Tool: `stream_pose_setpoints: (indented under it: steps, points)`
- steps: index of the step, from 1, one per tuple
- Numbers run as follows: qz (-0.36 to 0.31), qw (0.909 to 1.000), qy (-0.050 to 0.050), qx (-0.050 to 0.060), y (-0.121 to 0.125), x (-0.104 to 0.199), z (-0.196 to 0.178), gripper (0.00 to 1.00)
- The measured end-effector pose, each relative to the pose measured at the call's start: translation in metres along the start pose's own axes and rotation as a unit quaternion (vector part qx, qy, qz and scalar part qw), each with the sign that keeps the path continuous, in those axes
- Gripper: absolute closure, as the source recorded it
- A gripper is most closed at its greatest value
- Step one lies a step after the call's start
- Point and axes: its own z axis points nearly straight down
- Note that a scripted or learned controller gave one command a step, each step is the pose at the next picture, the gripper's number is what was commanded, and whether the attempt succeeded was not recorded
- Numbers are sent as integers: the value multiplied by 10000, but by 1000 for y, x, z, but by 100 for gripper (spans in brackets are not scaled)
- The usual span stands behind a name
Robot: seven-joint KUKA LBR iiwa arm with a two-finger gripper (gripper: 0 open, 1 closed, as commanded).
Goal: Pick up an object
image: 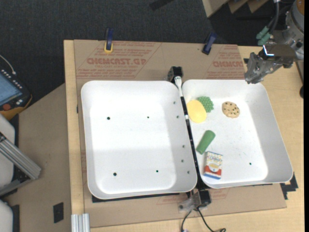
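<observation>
The right bin holds a yellow lemon-like object, a green bumpy piece touching it, a chocolate-chip cookie, a green pickle-shaped object and a small orange-and-white carton. My gripper hangs over the far right corner of the right bin, above and to the right of the cookie. Nothing shows between its fingers.
The left bin sits beside the right one on a brown cardboard sheet. Two clamps hold the sheet's far edge. A black bracket sits between the bins at the back.
</observation>
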Motion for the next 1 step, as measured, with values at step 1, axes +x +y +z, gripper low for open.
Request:
stream_pose_setpoints:
  steps: [1]
  points:
    - [-1, 10000, -3, -7, -4, 72, 12, 100]
